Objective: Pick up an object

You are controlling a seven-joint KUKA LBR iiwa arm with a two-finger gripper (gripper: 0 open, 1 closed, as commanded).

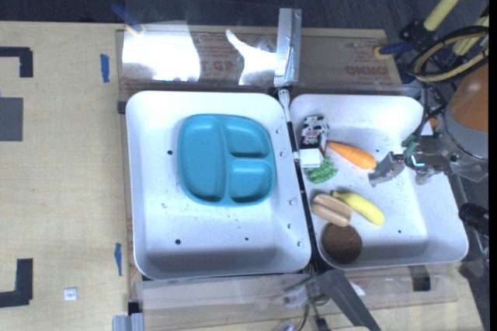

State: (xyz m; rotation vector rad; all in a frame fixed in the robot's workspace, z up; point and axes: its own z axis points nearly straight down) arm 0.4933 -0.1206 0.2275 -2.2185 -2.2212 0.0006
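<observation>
The right bin (443,232) holds several small items. An orange carrot (351,155) lies near its middle, with a yellow banana (362,207) and a hot dog (330,206) below it. A brown round piece (342,242) sits at the front edge. A small black, white and red toy (313,130), a white block (310,158) and a green leafy piece (321,172) lie along the left wall. My gripper (404,165) hangs over the bin's right half, just right of the carrot's tip. It is open, with nothing between the fingers.
A blue divided plate (227,158) lies in the left bin (147,228). A metal divider (287,46) and clear sheeting stand behind the bins. Yellow and black cables (443,50) hang at the upper right, close to the arm.
</observation>
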